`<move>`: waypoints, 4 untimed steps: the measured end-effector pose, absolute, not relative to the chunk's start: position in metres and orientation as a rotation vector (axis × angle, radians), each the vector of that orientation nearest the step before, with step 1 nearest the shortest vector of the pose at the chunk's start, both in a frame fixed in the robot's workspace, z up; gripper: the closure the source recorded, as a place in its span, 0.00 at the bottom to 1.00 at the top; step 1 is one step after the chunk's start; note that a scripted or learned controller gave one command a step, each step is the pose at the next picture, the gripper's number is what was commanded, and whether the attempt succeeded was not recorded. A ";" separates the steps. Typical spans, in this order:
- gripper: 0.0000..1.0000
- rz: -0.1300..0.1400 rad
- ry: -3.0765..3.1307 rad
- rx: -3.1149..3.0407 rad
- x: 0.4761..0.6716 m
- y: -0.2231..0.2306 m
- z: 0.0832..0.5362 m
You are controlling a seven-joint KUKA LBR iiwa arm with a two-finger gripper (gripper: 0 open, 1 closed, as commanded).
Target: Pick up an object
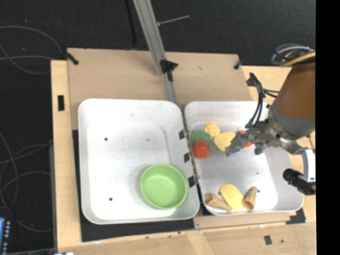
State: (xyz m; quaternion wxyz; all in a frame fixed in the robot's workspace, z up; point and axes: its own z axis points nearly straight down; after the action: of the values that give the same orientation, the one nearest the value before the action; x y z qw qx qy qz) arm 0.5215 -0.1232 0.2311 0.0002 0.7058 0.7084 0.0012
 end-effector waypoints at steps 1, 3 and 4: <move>0.00 0.004 2.224 2.219 0.522 -0.123 0.231; 0.00 -0.007 2.221 2.224 0.509 -0.122 0.138; 0.00 -0.003 2.219 2.221 0.510 -0.123 0.100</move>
State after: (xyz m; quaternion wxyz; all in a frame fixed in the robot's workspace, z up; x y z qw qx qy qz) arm 0.5096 -0.1234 0.0996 0.0010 0.7075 0.7067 -0.0010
